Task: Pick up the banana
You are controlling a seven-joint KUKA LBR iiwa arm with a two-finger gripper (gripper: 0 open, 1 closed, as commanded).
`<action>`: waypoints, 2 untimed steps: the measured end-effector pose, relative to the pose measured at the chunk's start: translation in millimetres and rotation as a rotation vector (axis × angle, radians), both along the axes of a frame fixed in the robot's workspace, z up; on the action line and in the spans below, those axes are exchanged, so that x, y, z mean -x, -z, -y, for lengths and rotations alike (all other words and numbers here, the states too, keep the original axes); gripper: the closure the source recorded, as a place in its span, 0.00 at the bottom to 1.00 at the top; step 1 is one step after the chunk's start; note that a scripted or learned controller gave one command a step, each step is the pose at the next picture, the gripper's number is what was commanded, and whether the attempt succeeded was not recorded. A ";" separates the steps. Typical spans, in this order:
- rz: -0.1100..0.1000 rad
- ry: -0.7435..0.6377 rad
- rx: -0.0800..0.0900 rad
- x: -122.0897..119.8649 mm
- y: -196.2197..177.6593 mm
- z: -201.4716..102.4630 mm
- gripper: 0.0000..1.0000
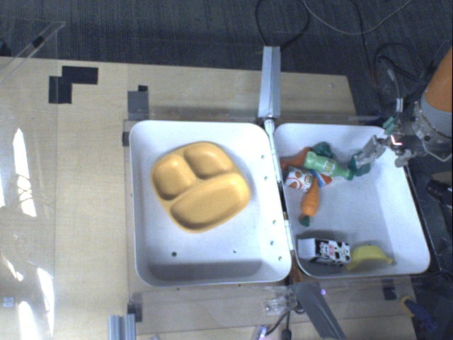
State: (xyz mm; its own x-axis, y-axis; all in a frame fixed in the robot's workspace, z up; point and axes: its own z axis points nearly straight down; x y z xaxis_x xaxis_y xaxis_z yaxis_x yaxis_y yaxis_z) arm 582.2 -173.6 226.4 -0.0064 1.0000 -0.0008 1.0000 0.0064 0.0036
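Near front edge of right white bin (417, 222): small yellow curved banana (369, 256), long axis running left-right, just beside black-and-white carton (324, 250). End effector (369, 154) at bin's far right side, fingers parted, grasping nothing. Banana lies well apart, straight toward front.

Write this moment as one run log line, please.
gripper: above right bin's far side | yellow curved banana: near edge, not held | step: not grasped

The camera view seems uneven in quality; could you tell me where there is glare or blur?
In the camera view, pale glare streaks cross the bench at left; the gripper at the right bin looks soft; the banana is evenly lit and fairly sharp, with little shadow.
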 end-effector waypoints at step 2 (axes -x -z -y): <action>0.006 -0.161 0.001 92.2 137.9 4.9 0.00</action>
State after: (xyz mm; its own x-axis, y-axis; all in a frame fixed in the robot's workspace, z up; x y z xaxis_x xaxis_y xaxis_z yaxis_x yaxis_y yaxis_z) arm 490.1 -178.4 88.5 -0.1669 0.9860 -0.0028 0.9859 0.1669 0.0094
